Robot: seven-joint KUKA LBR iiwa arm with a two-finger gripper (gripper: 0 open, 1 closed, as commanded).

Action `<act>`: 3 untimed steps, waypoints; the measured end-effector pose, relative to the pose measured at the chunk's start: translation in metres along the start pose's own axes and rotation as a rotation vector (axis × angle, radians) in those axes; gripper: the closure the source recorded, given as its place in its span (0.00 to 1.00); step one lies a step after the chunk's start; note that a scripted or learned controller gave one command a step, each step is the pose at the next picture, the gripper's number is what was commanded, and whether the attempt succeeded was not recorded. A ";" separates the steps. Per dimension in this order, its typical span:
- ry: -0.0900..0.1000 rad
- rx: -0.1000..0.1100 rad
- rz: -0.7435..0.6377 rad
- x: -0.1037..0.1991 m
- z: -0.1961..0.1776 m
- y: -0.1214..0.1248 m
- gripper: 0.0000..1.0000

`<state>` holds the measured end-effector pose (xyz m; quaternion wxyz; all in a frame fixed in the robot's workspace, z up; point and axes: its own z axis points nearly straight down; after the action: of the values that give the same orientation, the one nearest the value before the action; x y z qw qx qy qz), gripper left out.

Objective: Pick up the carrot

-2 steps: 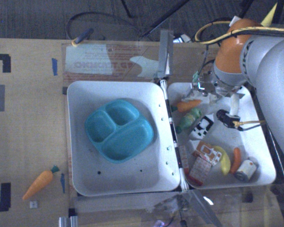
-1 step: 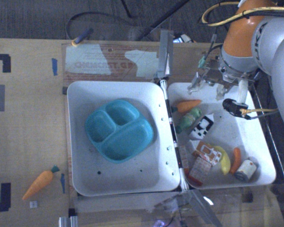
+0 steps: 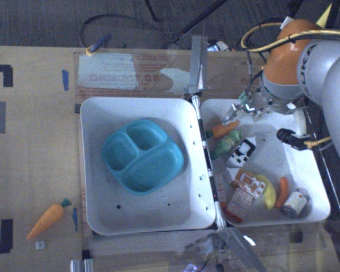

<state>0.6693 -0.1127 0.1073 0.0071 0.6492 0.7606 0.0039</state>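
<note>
An orange carrot (image 3: pixel 224 130) lies in the right bin (image 3: pixel 306 169) near its far left corner, close to the wall between the bins. My gripper (image 3: pixel 236 113) hangs just above and slightly right of it, at the bin's far edge; whether it touches the carrot I cannot tell. A second small orange carrot-like piece (image 3: pixel 282 191) lies near the right bin's front right. A third carrot (image 3: pixel 45 220) with a green top lies outside the bins on the bench at the front left.
The left bin (image 3: pixel 102 208) holds a blue divided plate (image 3: pixel 143 155). The right bin also holds a green vegetable (image 3: pixel 226 144), a black-and-white toy (image 3: pixel 241 152), a small carton (image 3: pixel 245 188), a banana (image 3: pixel 267 191) and a can (image 3: pixel 294 204).
</note>
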 end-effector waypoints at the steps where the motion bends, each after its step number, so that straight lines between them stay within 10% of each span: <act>1: -0.006 -0.007 -0.024 0.007 0.007 0.003 0.00; 2: 0.006 0.008 -0.437 0.029 -0.080 0.005 0.00; 3: 0.000 -0.007 -0.687 0.013 -0.034 0.006 0.00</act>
<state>0.6730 -0.0986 0.1410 0.0104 0.3549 0.9348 0.0039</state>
